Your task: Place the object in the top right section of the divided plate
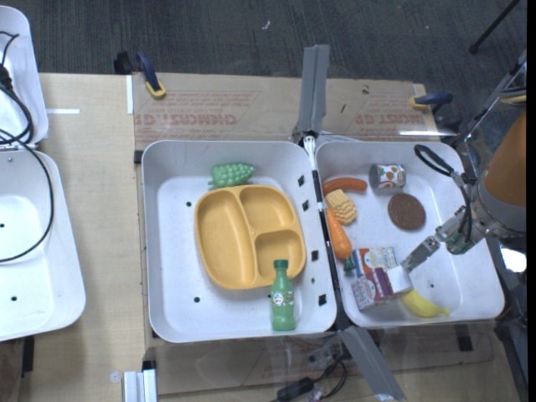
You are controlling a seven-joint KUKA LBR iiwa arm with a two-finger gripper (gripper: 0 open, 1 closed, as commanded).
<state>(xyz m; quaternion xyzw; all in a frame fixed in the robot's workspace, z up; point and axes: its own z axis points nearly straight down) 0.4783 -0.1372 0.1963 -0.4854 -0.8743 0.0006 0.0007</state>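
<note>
Premises present as a robotics laboratory or test cell rather than a home or kitchen. Two shallow white bins [159, 249] sit side by side on a plywood-topped bench [84, 124], with blue clamps [149, 75] fixed at its far edge, loose black cables [25, 124] at its left end and dark carpet [251, 15] beyond. The bins hold toy food and a yellow divided plate [249, 234], and a grey and orange arm [494, 199] reaches over the bench's right edge.
</note>
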